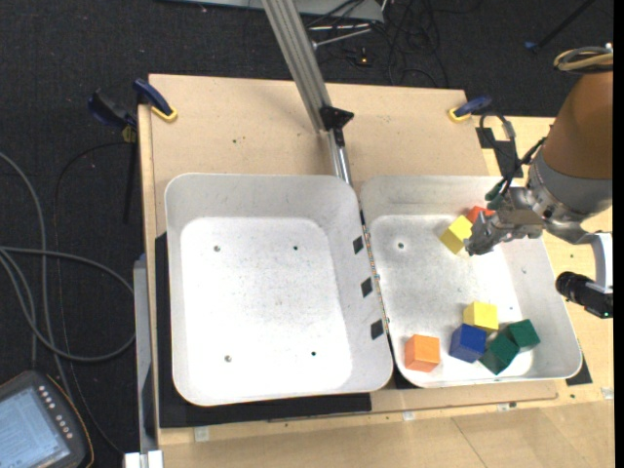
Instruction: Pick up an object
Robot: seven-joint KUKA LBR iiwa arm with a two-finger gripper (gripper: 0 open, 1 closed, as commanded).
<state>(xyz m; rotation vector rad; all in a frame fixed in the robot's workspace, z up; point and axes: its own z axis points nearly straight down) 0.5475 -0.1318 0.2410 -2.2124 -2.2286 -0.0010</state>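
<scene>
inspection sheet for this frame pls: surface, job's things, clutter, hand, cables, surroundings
Surface: wooden bench bearing left bin and right bin.
Job's things: in right bin, yellow block beside the hand, a small red-orange piece; near front edge orange block, second yellow block, blue block, two green blocks.
Clutter: nothing seen.
Hand: hand low over right bin; grasp unclear.
Cables: black cables on floor, left.
Surroundings: clamps at bench corners; pendant screen.

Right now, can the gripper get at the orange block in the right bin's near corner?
Probably yes. The orange block sits apart from the blue block with bare bin floor on its other sides, and nothing lies over it. The gripper is up by the yellow block, so it has to travel across the right bin.
</scene>
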